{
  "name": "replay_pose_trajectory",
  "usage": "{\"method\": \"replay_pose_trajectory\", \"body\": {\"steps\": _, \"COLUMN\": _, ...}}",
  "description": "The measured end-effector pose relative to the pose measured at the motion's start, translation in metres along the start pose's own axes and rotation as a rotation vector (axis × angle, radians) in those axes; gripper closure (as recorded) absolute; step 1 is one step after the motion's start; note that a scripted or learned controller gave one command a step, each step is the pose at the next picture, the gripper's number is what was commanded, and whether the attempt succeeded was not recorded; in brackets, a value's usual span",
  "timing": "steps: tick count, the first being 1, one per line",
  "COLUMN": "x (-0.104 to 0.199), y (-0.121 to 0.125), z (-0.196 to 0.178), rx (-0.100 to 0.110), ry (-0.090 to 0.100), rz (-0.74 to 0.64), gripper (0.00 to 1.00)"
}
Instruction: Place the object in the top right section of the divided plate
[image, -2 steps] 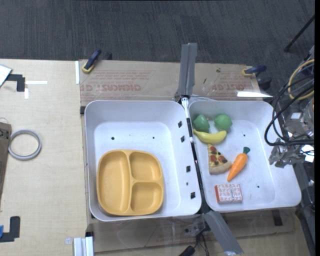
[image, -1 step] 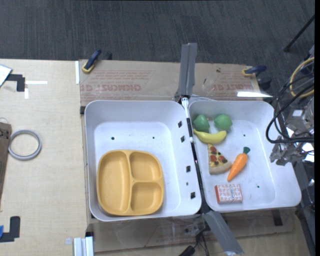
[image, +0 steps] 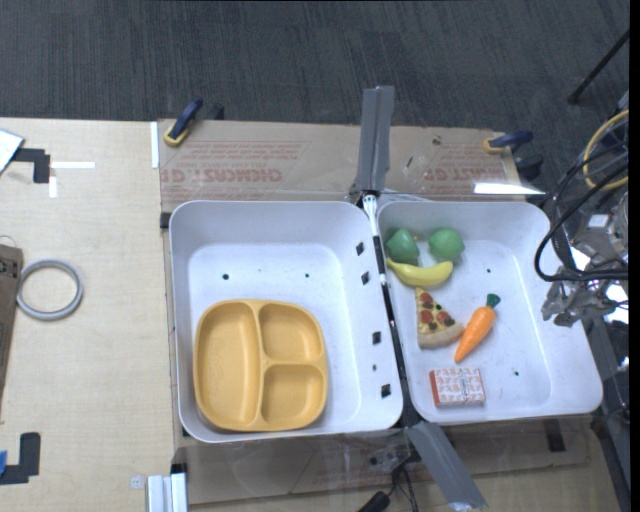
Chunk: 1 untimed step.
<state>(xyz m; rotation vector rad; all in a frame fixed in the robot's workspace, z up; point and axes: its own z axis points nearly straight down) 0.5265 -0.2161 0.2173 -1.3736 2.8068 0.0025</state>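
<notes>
Camera view, nearest edge: a strip of grey tape (image: 447, 470) runs off the bench front below the right bin (image: 520, 385).
Red box: a small red-and-white carton (image: 457, 386) lies flat at the near end of the right bin; light and stiff by the look of it, with flat faces that would suit a pinch across its short side.
Divided plate: the yellow plate (image: 261, 363) sits in the near half of the left bin (image: 200, 250), one long section on its left and two smaller ones on its right; the top right section is bare.
Carrot: an orange toy carrot (image: 475, 331) lies slanted mid-bin, green tip up; hard, smooth and tapered, so I'd judge it slippery and best taken across the thick middle.
Pizza slice: a toy wedge (image: 435, 320) lies just left of the carrot, thin and flat, awkward to get under.
Banana: a yellow banana (image: 420, 272) curves behind the pizza, touching the greens.
Green pieces: two rounded green toys (image: 446, 243) sit at the far end; likely to roll.
Which is the object: the task does not say; every candidate is in the right bin, well apart from the plate.
Gripper: the claw (image: 565, 305) hangs at the right bin's right rim amid cables; I cannot tell whether it is open or closed, and nothing is in it.
Far side: cardboard (image: 260, 165) under blue clamps.
</notes>
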Motion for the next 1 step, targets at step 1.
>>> {"method": "replay_pose_trajectory", "body": {"steps": 1, "x": -0.0014, "y": -0.0011, "z": -0.0093, "rx": 0.003, "ry": -0.004, "rz": 0.004, "gripper": 1.0}}
